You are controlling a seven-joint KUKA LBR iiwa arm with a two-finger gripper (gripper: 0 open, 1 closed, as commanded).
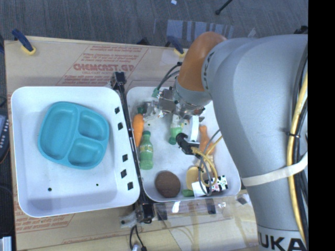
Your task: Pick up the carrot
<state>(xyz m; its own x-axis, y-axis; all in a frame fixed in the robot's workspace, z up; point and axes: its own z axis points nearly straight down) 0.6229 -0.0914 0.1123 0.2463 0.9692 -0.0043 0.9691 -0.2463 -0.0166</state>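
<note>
The carrot (pixel 137 128) is a short orange piece lying lengthwise by the left wall of the right bin (pixel 157 191). Just below it lies a green bottle (pixel 146 150). My gripper (pixel 168 109) hangs low over the upper middle of the right bin, under the orange wrist band (pixel 198 61). It is to the right of the carrot's top end and slightly above it, with a small gap between them. Nothing can be seen held by the gripper.
A second green item (pixel 175 133) and a thin orange piece (pixel 203 135) lie right below the gripper. A brown round object (pixel 167 183) and yellow bits (pixel 194 174) sit at the bin's front. The left bin (pixel 31 192) holds a blue divided plate (pixel 73 135).
</note>
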